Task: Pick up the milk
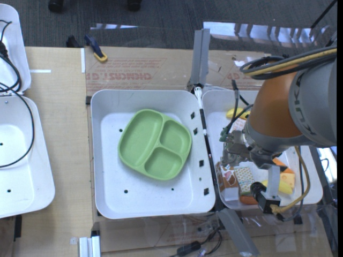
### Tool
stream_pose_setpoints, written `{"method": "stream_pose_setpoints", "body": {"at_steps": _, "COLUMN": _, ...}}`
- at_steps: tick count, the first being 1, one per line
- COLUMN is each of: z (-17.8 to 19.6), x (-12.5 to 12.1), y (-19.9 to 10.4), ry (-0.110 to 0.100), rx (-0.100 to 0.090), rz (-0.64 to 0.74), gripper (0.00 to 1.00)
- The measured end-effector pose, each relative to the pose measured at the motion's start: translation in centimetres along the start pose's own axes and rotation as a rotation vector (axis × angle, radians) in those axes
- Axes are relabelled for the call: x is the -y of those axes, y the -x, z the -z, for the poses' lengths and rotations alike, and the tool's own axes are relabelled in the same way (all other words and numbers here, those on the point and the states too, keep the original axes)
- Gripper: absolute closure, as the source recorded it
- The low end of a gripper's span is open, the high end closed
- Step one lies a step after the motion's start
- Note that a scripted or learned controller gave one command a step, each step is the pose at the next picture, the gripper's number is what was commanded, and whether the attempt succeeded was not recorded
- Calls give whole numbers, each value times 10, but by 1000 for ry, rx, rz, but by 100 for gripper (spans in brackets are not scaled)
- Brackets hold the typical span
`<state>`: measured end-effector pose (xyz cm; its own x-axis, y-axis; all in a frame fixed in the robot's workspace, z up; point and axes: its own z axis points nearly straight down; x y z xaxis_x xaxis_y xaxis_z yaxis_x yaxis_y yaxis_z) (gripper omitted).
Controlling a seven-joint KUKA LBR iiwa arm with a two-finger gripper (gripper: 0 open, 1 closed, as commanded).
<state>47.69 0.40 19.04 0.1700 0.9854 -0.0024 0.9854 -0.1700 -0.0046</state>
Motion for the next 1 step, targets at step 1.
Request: {"method": "stream_pose_setpoints", "body": {"at_steps": 1, "z": 8, "x": -1, "y": 1, "ry": -2, "rx": 2, "rz": 0, "gripper": 100}}
